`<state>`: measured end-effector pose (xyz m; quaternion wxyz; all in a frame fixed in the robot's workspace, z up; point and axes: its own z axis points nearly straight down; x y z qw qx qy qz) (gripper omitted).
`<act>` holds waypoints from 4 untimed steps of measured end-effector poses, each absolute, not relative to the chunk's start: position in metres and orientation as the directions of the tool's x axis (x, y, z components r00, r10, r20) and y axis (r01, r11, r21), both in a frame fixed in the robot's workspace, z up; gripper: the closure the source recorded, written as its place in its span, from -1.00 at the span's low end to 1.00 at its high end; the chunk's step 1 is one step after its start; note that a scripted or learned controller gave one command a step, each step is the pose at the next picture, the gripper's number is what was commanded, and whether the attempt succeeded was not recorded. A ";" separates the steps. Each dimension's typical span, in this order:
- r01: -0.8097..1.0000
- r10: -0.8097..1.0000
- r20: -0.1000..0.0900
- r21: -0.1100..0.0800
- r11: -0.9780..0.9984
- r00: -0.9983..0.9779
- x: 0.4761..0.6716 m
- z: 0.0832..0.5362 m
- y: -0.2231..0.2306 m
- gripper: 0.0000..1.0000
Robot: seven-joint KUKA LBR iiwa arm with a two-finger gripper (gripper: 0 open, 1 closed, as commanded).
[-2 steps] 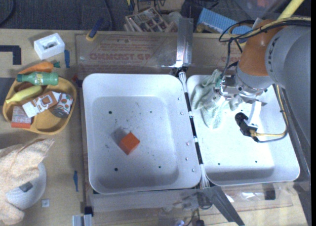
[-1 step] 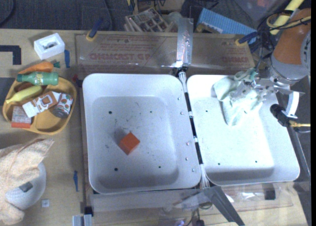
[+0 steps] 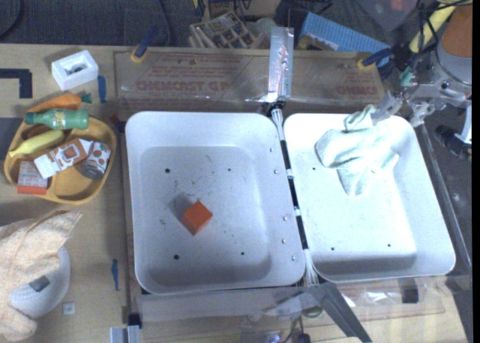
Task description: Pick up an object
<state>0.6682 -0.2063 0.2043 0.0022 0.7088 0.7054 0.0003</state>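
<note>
the end effector [image 3: 390, 105] sits at the far right corner of the right white bin [image 3: 420, 259], seemingly pinching an edge of the crumpled pale cloth [image 3: 360, 152] lying there, so the lift seems next, needing a slow upward pull, while the small orange block [image 3: 197, 217] waits mid left white bin [image 3: 142, 146].
</note>
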 end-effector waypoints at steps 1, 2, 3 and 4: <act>0.991 0.991 -0.004 0.007 0.133 -0.133 0.654 0.097 -0.150 -1.00; 0.993 0.994 -0.006 0.015 0.113 -0.113 0.575 0.092 -0.111 -1.00; 0.948 0.948 -0.008 0.013 0.318 -0.318 0.636 0.091 -0.101 -1.00; 0.925 0.925 0.000 0.001 0.380 -0.380 0.574 0.102 -0.104 -1.00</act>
